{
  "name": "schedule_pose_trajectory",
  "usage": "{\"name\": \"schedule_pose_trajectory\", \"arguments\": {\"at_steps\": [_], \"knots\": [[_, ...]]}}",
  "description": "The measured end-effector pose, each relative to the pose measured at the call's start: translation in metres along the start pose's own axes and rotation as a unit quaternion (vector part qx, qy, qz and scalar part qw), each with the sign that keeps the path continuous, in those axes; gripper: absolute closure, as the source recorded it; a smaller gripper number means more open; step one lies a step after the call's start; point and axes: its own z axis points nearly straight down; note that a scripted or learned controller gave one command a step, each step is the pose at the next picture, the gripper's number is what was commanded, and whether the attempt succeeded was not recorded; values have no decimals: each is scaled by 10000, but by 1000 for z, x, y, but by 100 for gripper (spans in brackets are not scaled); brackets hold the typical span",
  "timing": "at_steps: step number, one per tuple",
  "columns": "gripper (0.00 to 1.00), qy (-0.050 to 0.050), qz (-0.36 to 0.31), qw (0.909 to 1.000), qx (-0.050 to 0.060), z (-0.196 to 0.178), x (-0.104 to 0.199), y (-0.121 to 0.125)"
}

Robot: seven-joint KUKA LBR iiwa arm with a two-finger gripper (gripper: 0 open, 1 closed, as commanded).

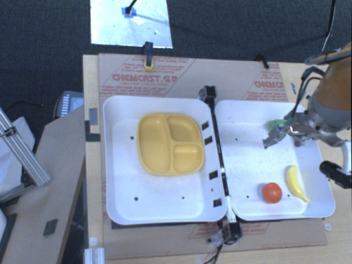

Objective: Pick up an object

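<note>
Two bins (118, 147), one yellow tray (169, 143), one tomato (271, 192), one banana (296, 183).

Even, bright overhead light; white bins (165, 213) near clipping, soft faint shadows only. Strong glare on the foil sheet (131, 15) at 12 o'clock. Dark carpet at 11 to 1 o'clock underexposed. Overall soft focus, low resolution; gripper (283, 132) at 3 o'clock slightly blurred.

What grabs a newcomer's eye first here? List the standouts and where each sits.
The big yellow divided plate in the middle of the left bin stands out first. Next come the red tomato and the yellow banana, lying close together near the front of the right bin. Above that bin's far right part hangs the arm's gripper, with something green by its tip.
</note>
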Motion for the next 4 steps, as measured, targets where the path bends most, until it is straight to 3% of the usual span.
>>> {"name": "schedule_pose_trajectory", "arguments": {"at_steps": [2,3,4], "knots": [[0,2,1,10000,5,100,-5,9],[100,-5,2,10000,-22,86,-5,11],[100,-9,-17,10000,-42,22,-4,14]]}}
